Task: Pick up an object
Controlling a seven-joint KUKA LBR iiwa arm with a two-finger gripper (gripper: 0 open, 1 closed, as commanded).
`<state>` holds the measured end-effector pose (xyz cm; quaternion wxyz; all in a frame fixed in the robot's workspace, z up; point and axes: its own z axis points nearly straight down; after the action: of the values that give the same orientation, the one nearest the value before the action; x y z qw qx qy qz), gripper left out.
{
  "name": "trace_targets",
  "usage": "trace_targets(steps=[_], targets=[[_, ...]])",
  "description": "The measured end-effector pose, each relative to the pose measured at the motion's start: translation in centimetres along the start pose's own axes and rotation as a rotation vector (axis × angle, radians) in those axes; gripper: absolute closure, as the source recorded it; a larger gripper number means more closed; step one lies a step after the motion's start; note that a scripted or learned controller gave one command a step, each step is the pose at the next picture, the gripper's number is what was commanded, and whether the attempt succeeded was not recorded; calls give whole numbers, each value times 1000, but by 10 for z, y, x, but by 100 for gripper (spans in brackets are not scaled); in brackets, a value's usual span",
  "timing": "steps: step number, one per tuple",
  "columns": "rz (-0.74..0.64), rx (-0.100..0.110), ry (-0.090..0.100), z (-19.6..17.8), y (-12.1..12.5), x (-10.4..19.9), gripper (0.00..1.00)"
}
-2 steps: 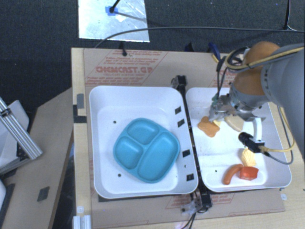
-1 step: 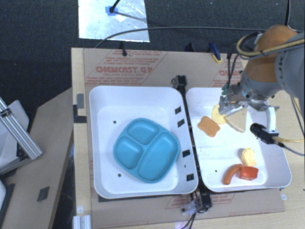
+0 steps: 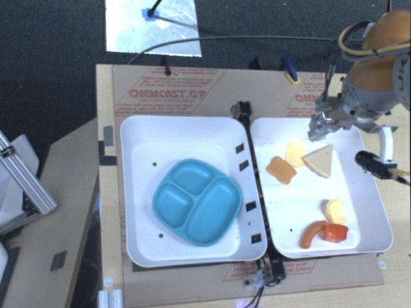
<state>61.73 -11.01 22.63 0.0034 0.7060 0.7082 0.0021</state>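
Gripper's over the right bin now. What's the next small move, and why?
Probably straight down and slightly forward: the gripper hovers at the right bin's far edge, holding nothing, just above the beige wedge and the pale yellow piece, the nearest targets.

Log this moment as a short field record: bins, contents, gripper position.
left bin: holds a blue divided plate
right bin: holds the food items
upper group: orange piece, pale yellow piece, beige wedge
lower group: yellow piece, sausage, red piece
gripper: above the right bin's back area, near the beige wedge, nothing seen between its fingers
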Motion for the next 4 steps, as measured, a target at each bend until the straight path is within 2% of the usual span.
trace_targets(steps=[1,2,4], targets=[[-1,4,1,-20,1,0,100],[-6,7,3,-28,-11,53,100],[-7,7,4,-12,-23,162,100]])
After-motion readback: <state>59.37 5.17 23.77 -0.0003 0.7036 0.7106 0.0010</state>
